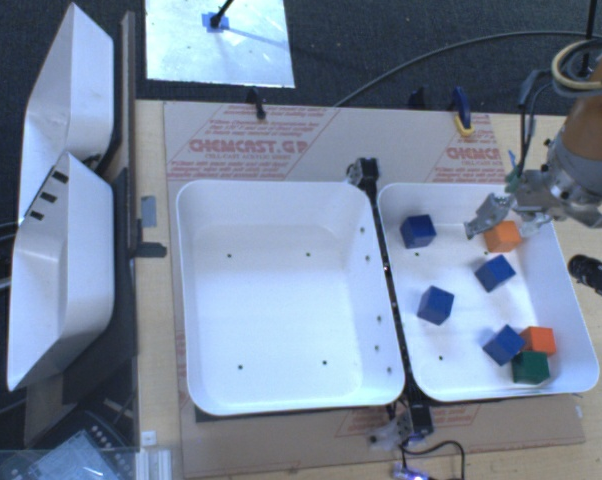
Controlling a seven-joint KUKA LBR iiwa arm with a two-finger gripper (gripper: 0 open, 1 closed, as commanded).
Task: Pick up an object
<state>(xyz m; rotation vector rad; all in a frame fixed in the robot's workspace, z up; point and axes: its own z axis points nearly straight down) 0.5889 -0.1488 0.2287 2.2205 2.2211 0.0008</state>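
The gripper (503, 220) hangs over the right bin's (571, 298) far edge, the orange cube (503, 236) just beneath — whether the fingers are clenched, I cannot tell.

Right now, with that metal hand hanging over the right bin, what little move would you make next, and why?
Probably a short, straight drop. The hand sits right at the orange cube near the far side of the right bin, and nothing can be seen held in it. That cube has space around it; the nearest blue cube lies apart, toward the camera, so lowering here looks unlikely to bump anything.
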